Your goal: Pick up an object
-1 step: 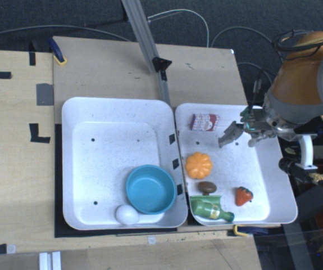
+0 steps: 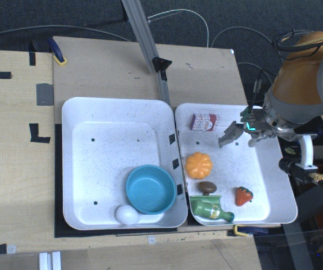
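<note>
My gripper (image 2: 241, 139) hangs over the right bin (image 2: 273, 173) near its upper right, its fingers spread open with nothing between them. Left of it, at the bin's far edge, lies a small red and white packet (image 2: 204, 122). An orange pumpkin (image 2: 198, 165) sits lower left of the gripper, with a brown oval piece (image 2: 207, 188) just below it. A red strawberry (image 2: 244, 196) lies near the front right. Along the front wall rests a green bottle (image 2: 212, 209) on its side.
The left bin (image 2: 94, 151) holds a blue bowl (image 2: 150, 188) and a white ball (image 2: 127, 214) at its front. A grey pole (image 2: 141, 27) slants down to the bins' far edge. Cables trail behind the right bin.
</note>
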